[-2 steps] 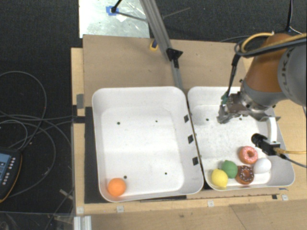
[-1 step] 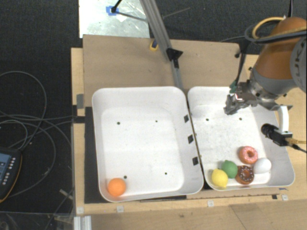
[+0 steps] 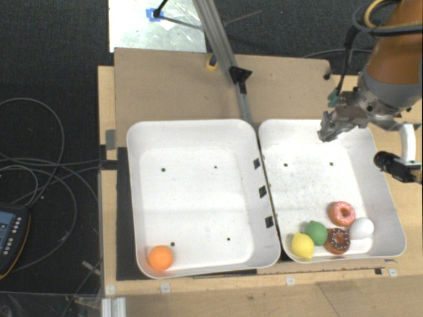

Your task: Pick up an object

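An orange ball (image 3: 160,257) lies in the near left corner of the left bin (image 3: 192,134). In the right bin (image 3: 297,177), at its near right corner, sit a pink frosted donut (image 3: 342,212), a chocolate donut (image 3: 338,241), a green ball (image 3: 316,232), a yellow lemon (image 3: 303,246) and a white egg (image 3: 361,228). My gripper (image 3: 328,131) hangs above the far right part of the right bin, well apart from these objects, with nothing seen in it.
A grey metal pole (image 3: 221,45) slants across the brown board behind the bins. Black clips (image 3: 262,191) mark the seam between the bins. Cables and a handset (image 3: 12,233) lie on the dark floor at the left.
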You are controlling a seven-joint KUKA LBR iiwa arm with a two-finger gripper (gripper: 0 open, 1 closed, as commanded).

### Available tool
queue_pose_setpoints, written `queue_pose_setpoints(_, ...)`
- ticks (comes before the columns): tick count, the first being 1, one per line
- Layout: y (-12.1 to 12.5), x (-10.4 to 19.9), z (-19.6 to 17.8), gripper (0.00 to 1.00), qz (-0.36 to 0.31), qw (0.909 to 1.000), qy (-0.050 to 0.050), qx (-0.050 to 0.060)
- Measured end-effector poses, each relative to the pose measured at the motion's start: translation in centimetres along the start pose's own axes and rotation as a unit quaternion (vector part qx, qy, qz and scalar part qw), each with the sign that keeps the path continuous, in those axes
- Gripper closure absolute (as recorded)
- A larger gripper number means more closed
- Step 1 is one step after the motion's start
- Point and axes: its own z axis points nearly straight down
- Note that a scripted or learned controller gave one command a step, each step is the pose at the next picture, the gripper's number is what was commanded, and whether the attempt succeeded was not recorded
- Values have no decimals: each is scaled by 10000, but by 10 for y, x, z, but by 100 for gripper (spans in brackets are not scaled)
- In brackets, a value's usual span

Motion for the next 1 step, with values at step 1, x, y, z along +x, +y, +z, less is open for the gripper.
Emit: queue_pose_setpoints(1,1,0,-5,100,3,10000,3,32)
